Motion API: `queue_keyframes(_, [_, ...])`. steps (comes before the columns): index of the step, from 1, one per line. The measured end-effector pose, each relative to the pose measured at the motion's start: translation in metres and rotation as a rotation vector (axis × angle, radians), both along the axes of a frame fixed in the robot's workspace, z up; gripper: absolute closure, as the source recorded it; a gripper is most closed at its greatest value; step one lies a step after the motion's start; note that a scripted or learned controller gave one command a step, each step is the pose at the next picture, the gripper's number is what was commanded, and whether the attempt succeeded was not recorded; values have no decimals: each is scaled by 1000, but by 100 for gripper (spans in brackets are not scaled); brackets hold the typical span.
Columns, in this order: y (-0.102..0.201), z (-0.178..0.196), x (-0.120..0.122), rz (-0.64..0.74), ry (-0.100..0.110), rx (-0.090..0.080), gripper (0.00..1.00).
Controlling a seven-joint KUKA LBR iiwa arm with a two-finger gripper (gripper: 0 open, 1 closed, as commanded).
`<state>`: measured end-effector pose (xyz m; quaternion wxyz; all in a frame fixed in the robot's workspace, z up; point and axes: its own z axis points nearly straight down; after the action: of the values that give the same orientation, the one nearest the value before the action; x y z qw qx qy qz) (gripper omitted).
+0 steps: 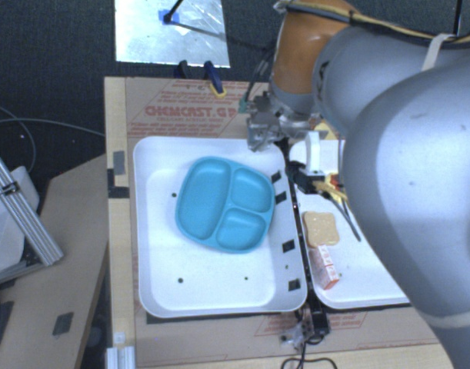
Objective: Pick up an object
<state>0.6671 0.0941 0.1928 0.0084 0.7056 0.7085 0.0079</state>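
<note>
Even, bright overhead light, glare on the foil sheet (top left), arm softly blurred.

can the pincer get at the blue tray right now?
Probably yes. The blue tray lies uncovered in the left bin, nothing on it, and the pincer hangs by the bin's far right corner.

Probably a robotics lab: white bins on cardboard-covered bench (aluminium framing alongside).
</note>
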Motion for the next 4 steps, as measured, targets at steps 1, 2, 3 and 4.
queue_keyframes(1, [46, 195, -12, 4, 7, 5, 100])
queue_keyframes(2, [67, 163, -42, 1, 24, 1, 100])
queue_keyframes(3, [142, 165, -24, 1, 18, 3, 100])
queue_keyframes(4, [141, 317, -70, 2, 11, 6, 100])
